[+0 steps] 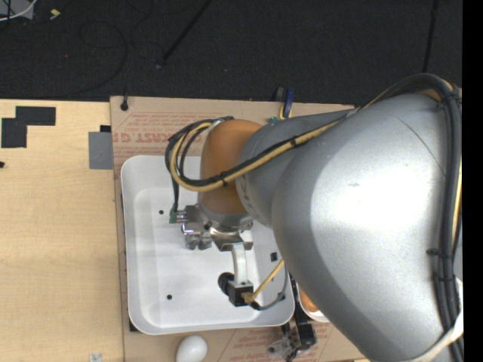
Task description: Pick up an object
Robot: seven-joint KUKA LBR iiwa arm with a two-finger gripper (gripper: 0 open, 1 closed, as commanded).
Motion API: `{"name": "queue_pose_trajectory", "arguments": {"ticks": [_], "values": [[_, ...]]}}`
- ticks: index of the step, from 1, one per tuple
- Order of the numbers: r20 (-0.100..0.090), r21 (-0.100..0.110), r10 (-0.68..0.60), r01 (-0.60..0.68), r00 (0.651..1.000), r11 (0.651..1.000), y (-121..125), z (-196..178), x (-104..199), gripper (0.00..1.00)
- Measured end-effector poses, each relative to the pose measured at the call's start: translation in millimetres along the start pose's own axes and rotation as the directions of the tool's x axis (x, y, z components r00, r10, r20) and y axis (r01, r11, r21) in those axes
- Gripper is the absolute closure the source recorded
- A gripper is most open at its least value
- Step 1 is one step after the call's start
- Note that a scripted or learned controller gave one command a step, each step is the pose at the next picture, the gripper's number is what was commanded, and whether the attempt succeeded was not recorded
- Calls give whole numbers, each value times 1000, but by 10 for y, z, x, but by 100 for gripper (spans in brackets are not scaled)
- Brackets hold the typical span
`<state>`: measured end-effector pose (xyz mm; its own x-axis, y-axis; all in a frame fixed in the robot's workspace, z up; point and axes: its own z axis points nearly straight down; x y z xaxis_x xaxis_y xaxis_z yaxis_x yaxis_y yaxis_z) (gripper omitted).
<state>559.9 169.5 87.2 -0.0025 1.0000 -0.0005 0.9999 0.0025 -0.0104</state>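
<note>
My gripper hangs low over the middle of the left white bin, below the orange band of the wrist. Nothing can be made out between or under its metal parts. The bin floor around it is bare white, apart from two tiny dark specks. A sliver of an orange object peeks out from under the arm at the near edge of the right bin.
The grey arm hides nearly all of the right bin. A white egg-shaped ball lies outside the left bin, by its near rim. Cardboard lies under the bins, with a pale wooden bench to the left.
</note>
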Motion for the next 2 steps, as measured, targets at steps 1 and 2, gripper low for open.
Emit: {"name": "queue_pose_trajectory", "arguments": {"ticks": [1, 2], "values": [[-2, -9, -2, 2, 1000, 1000, 70, -418, 565, 100], [0, -5, 6, -6, 1000, 1000, -493, 13, -5, 100]]}}
